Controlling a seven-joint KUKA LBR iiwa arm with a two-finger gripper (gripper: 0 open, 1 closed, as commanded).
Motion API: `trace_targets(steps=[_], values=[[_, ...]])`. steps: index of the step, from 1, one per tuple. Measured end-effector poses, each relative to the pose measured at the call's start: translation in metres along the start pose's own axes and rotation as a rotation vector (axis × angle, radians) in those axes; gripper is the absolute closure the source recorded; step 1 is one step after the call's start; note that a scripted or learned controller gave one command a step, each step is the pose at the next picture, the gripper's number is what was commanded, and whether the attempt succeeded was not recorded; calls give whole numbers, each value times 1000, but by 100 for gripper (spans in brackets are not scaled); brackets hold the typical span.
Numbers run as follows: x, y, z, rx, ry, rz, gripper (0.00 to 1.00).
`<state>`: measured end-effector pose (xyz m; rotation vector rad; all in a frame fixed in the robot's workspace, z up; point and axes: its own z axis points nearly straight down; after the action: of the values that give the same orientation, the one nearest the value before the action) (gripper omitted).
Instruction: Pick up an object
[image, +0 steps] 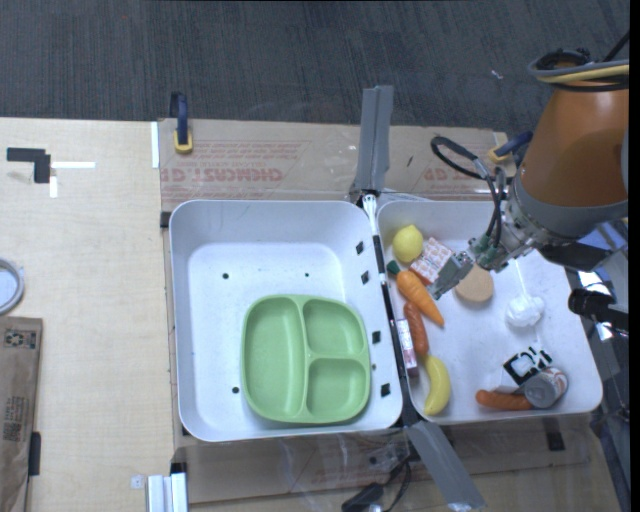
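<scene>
**Camera view: arm over the right bin, with toy food spread below**

Camera view, from above and at a slant. Two shallow white bins sit side by side on the bench. The left bin (200, 300) holds a green divided plate (305, 358), lying flat toward its near side. The right bin (580, 345) holds the loose items. Along its left wall, from far to near: a yellow lemon (407, 242); an orange carrot (418, 297); a reddish sausage-like piece (417, 333); a yellow banana (436, 385). Just right of the lemon lies a red-and-white packet (433, 258). A tan round piece (476, 288) rests near the bin's middle, and a white crumpled item (524, 312) lies to its right. At the near right corner are a second orange carrot (503, 400), a small can (546, 388) and a black-and-white item (525, 362), close together.

The arm (575, 130) enters from the right, its orange band large at the far right. The gripper (455, 273) points down and left, its tip between the packet and the tan round piece, just above the first carrot. Whether its fingers are spread or closed cannot be told, and no item is seen between them.
</scene>
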<state>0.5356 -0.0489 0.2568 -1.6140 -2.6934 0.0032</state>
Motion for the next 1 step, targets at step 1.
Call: trace_targets(steps=[1], values=[[-36, 15, 66, -1, 0, -96, 0]])
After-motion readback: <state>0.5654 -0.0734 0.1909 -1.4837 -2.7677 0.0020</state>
